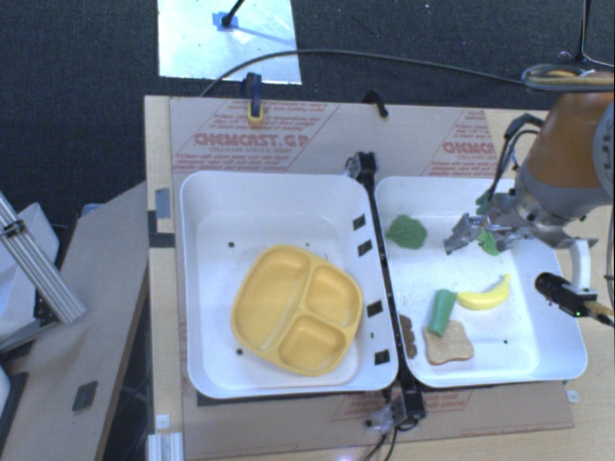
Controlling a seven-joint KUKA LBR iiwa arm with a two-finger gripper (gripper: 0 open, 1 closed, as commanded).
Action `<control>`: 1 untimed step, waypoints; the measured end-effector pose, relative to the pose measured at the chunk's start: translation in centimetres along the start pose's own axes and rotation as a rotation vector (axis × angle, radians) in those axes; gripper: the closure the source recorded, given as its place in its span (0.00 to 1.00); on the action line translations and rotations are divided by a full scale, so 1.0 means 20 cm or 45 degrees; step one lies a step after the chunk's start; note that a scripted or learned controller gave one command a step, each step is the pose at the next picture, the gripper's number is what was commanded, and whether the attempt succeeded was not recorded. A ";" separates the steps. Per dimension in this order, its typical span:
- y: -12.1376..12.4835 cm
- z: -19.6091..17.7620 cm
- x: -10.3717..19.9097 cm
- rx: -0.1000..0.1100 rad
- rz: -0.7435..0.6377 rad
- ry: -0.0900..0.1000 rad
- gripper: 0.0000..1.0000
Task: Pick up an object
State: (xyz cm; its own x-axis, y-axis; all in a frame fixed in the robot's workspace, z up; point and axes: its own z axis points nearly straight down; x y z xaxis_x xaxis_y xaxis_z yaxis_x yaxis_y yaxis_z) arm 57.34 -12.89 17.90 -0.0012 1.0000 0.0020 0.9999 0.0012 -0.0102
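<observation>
- My fingers (pixel 468 232) hang over the far part of the right bin (pixel 553 363), pointing toward its middle wall; whether they are spread or closed I cannot tell, and nothing shows between them.
- A small green piece (pixel 490 245) sits just beside my fingers, partly hidden by my wrist, so its shape is unclear.
- A green leafy lump (pixel 407 231) lies near the far left corner of the right bin, apart from my fingers.
- A yellow banana (pixel 485 296) lies near the middle of that bin, nearer the front than my fingers.
- A green stick (pixel 441 311) stands at a slant just left of the banana, its lower end touching a slice of toast (pixel 449 344) near the bin's front edge.
- A small brown thing (pixel 407 337) lies against the bin's left wall, beside the toast; too small to tell what it is.
- A black part with a cable (pixel 565 293) hangs over the bin's right edge, close to the banana.
- The left bin (pixel 221 200) holds a yellow divided tray (pixel 297 308) toward its front right corner; bare white floor shows along its far and left sides.
- Black clips (pixel 364 248) line the wall where the two bins meet.
- In the right bin, bare floor shows between the leafy lump and the banana, and along the front right corner.
- Both bins rest on a brown board with red print (pixel 250 140), which lies on a pale wooden surface (pixel 115 286).
- Past the surface's far edge is dark carpet (pixel 77 46) with a shiny metal sheet (pixel 226 27) on it.
</observation>
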 end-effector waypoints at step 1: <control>0.01 -0.03 0.00 -0.015 -0.003 -0.002 0.00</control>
State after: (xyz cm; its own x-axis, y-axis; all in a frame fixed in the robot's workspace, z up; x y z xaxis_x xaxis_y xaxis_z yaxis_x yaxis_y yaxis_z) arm 57.64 -12.88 18.49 -0.0035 1.0000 0.0001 1.0000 0.0035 0.0015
